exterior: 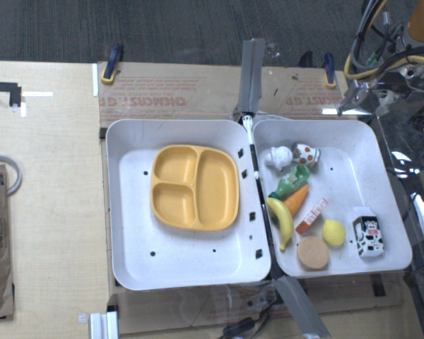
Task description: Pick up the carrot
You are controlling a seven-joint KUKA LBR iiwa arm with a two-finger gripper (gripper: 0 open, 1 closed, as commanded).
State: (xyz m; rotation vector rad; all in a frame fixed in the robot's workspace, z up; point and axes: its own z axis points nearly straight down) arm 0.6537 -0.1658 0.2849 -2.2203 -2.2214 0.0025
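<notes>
Orange carrot (297, 198) is lying in the right bin (392, 189), wedged between banana (283, 221) and leafy green toy (291, 181), crowding any grasp, while the arm (389, 55) is hanging over the bin's far-right corner, jaws' state unreadable, on a pale wooden worktop (49, 140).

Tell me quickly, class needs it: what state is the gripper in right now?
Gripper: cannot be told; it sits above the right bin's far corner, away from the carrot.
</notes>
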